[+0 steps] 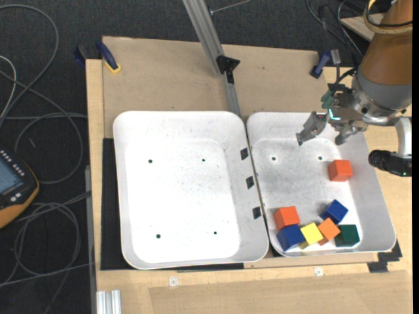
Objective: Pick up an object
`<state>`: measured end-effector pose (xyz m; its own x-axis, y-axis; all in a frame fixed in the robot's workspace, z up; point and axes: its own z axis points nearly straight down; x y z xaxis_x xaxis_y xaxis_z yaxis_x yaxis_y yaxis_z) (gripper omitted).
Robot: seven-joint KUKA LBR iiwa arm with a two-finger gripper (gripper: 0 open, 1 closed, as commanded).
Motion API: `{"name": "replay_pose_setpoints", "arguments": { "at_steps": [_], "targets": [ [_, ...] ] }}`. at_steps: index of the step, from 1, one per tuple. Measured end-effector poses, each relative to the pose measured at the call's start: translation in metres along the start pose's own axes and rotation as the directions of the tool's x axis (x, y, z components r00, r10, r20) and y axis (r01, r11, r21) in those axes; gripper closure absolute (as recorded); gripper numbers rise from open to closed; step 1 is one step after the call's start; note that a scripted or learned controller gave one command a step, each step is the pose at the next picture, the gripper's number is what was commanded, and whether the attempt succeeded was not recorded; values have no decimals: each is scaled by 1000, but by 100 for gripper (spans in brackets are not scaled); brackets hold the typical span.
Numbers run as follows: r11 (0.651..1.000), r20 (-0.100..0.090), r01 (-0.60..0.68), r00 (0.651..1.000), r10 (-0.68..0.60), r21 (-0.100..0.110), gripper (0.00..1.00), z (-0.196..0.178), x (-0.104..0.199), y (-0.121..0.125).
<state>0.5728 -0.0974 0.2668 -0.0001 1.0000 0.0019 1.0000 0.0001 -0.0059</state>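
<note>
My gripper (325,131) hangs over the far part of the right bin (373,195), fingers spread open with nothing between them. An orange cube (340,169) lies alone just in front of and slightly right of the gripper. At the bin's near end sits a cluster: an orange cube (285,216), a blue cube (290,237), a yellow cube (310,233), a smaller orange cube (328,229), a blue cube (335,210) and a green cube (348,234).
The left bin (131,175) lies beside the right one, with black clips (249,182) along the shared edge. A slanted metal pole (208,38) rises at the back. Cables (39,142) and a handheld pendant (13,182) lie left of the bench.
</note>
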Motion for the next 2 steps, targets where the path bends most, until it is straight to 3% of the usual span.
{"name": "replay_pose_setpoints", "arguments": {
  "at_steps": [1, 2],
  "targets": [
    [1000, 1, 0, 1000, 0, -5, 0, -2, 0, 1],
    [1000, 0, -1, 1000, 1, 2, 0, 61, -3, 1]
  ]
}}
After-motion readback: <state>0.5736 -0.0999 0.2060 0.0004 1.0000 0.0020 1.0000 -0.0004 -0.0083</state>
